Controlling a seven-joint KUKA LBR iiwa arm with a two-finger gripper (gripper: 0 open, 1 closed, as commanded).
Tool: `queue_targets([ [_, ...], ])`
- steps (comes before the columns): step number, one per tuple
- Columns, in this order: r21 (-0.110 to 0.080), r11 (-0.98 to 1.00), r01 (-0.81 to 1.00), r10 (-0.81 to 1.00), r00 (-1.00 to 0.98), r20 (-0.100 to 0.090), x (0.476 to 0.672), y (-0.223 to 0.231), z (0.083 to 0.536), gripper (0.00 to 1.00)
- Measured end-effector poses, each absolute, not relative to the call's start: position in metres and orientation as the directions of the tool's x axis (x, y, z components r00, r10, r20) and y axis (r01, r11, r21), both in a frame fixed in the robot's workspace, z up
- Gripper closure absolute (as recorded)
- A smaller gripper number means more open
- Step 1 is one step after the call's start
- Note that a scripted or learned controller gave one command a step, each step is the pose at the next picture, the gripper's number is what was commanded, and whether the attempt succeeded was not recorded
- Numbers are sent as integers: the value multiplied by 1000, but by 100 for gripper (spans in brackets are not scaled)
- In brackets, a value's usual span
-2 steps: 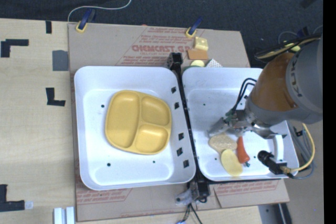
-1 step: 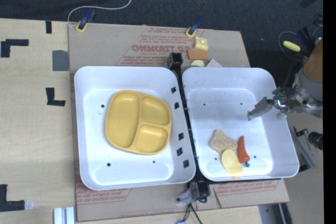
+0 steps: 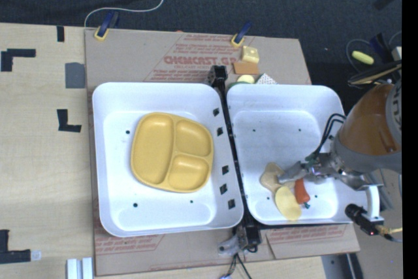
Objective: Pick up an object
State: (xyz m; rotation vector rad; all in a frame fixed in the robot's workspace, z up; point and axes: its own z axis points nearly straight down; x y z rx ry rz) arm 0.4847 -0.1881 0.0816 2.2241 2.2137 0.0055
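Observation:
My gripper (image 3: 289,172) reaches into the right bin (image 3: 281,104) from the right, low over its front part. Right beside its tip lies a tan, flat piece (image 3: 270,177); I cannot tell whether the two touch. A small red object (image 3: 301,191) lies just under the wrist, and a pale yellow round piece (image 3: 287,203) sits in front of it near the bin's front wall. Nothing is visibly lifted off the bin floor.
The left bin (image 3: 111,140) holds a yellow divided plate (image 3: 172,152). Behind the bins, on the cardboard, sit a yellow block (image 3: 250,53), a brown block (image 3: 246,66) and a pale green ball (image 3: 245,80). A black divider (image 3: 228,153) runs between the bins.

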Motion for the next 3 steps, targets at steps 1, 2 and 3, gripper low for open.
queue_targets([
  [1, 10, 1, 1000, 1000, -1, -2, 488, -189, 100, 100],
  [2, 0, 9, 1000, 1000, -9, 4, 484, -97, 133, 100],
  [3, 6, 7, 1000, 1000, -7, 1, 530, -61, 187, 100],
])
